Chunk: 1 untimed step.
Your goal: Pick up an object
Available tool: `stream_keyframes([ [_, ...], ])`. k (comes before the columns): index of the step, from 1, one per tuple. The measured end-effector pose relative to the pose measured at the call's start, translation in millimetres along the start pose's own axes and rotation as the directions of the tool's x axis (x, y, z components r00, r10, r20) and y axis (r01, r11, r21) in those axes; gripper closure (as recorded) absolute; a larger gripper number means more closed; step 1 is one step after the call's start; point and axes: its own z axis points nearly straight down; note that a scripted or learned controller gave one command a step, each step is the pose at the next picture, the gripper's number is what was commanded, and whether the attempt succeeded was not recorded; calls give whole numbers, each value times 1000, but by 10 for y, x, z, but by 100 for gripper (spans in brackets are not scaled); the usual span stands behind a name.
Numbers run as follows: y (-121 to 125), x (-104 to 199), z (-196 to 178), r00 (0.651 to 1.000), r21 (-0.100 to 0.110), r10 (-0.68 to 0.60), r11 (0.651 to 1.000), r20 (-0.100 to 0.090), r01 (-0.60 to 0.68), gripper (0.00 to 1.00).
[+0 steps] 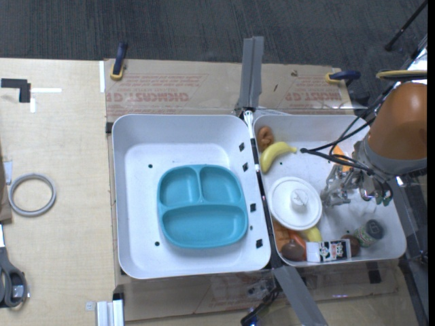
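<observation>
We judge this to be the reaching step: our gripper (342, 187) hangs low in the right bin (391, 250), right of centre in the frame, with nothing visibly between its parts. We cannot tell whether it is wide or narrow, since the metal blurs together there.

Candidate objects sit around it: a white lid (295, 202) just to its left, a banana (273, 155) toward the upper left of that bin, a small dark jar (370, 231) below right, and a carton (329, 250) at the lower edge. The blue tray (202, 206) lies alone in the left bin (129, 182).

Next we would need to settle over one item and close on it squarely; the lid looks broad and awkward.

The arm (406, 124) enters from the frame's right, its orange band above the wrist, pointing down and leftward
</observation>
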Motion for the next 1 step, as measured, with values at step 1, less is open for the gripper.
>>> stream_keyframes([
  [1,4,-2,-1,1000,0,-1,1000,0,1,0],
])
